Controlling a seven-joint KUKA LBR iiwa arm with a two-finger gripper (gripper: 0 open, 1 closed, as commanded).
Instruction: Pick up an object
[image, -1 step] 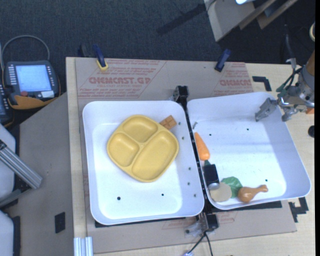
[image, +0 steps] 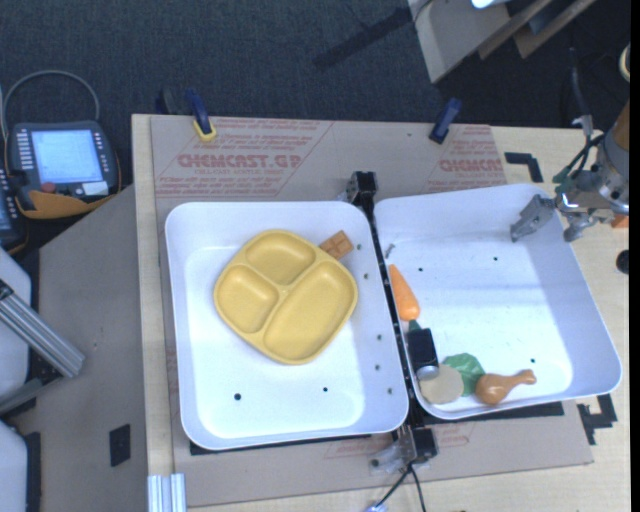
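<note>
Two shallow white bins sit side by side on the cardboard-covered bench (image: 300, 150). The left bin (image: 200, 380) holds a yellow three-compartment plastic plate (image: 286, 296), with a small tan wooden block (image: 337, 244) touching its upper right rim. In the right bin (image: 560, 320), an orange plastic carrot (image: 403, 293) lies along the left wall; below it rests a small black rectangular block (image: 421, 349), then a pale round disc (image: 440, 385) touching a green leafy toy (image: 464, 367), and a brown toy drumstick (image: 503, 384) just beside them near the lower wall. The claw (image: 548, 219) hangs over the right bin's upper right corner, well apart from these objects, its grey fingers (image: 527, 219) spread and nothing between them. A blue-screened control pendant (image: 62, 160) lies off the bench at the left.
</note>
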